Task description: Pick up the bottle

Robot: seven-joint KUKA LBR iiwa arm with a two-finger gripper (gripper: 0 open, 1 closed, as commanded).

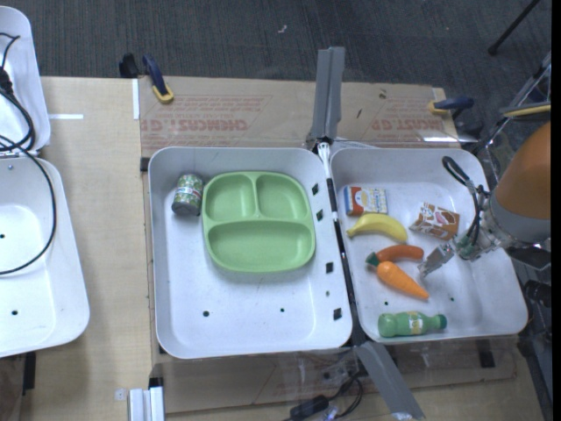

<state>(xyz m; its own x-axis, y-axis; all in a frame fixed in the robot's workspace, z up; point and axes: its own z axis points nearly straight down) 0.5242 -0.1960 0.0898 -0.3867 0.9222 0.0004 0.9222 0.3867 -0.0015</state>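
Lying along the right bin's (513,310) front edge, bottle (412,324) untouched; gripper (436,261) spread, unloaded, beside the carrot (401,280).

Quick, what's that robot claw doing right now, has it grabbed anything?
Gripper: open, holding nothing, just right of the carrots; the bottle lies untouched.

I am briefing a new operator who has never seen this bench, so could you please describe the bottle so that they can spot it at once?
Look in the right-hand shallow white bin, along its near edge. There a small green plastic bottle with a yellow label lies on its side, just below the orange toy carrot. It is the green item in that bin.
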